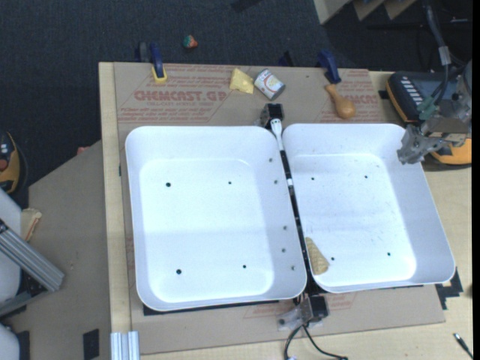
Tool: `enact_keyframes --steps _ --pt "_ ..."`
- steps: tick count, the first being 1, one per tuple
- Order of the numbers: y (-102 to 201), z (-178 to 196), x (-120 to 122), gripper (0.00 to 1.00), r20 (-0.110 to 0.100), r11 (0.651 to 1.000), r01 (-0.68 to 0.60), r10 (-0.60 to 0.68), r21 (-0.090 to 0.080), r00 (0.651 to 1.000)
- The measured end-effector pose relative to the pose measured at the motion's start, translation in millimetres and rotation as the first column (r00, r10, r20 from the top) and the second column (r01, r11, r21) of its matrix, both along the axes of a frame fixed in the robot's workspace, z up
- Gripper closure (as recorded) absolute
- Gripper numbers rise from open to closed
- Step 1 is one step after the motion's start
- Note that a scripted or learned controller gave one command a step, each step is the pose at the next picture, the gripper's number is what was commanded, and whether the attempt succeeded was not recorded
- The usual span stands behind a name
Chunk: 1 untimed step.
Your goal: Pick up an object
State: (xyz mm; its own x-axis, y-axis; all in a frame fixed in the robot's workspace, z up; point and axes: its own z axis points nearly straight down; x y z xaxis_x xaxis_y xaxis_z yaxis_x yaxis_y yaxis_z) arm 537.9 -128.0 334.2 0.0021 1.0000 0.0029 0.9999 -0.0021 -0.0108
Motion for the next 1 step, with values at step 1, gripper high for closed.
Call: enact_keyframes --steps 1 --pt "66.7 -60.9 -43.2 1.00 0.001 1.000 -0.007 0.007 0.001 1.000"
